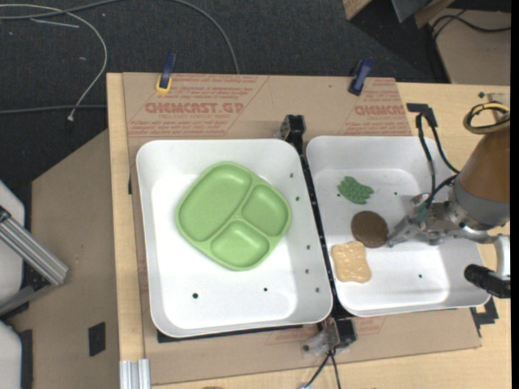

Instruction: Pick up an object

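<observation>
Two bins are set side by side on a bench (243, 104). A divided plate (233, 215) lies in the left bin (162, 298). Three food pieces are grouped in the right bin's (430, 294) left half, the gripper (397, 235) just beside them.

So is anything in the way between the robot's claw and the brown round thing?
Nothing visible. The gripper is low in the right bin, right beside the brown round piece, with only bare bin floor between them. The green leafy piece lies farther back and the tan piece nearer the front, both off to the sides.
</observation>
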Controlling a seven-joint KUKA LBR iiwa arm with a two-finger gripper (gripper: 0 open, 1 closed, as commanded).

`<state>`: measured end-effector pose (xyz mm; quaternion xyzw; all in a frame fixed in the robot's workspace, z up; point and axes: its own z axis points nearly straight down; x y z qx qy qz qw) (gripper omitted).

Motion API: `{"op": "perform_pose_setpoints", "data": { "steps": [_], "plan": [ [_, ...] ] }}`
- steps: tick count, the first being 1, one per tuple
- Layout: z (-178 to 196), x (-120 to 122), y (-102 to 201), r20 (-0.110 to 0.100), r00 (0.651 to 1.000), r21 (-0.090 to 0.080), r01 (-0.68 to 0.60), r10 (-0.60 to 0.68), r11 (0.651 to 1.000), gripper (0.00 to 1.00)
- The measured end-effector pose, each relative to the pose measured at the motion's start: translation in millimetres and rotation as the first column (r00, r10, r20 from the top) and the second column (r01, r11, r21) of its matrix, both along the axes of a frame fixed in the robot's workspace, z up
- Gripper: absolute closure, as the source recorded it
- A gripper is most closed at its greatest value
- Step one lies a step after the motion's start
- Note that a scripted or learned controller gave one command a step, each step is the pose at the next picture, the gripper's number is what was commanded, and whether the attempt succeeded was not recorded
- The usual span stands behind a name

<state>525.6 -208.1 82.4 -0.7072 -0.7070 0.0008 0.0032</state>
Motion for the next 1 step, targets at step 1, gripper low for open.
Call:
{"op": "perform_pose_setpoints", "data": {
  "steps": [1],
  "plan": [
    [13.7,1.8,-0.5,0.006,1.000,-0.002,0.000,0.000,1.000,1.00]
  ]
}}
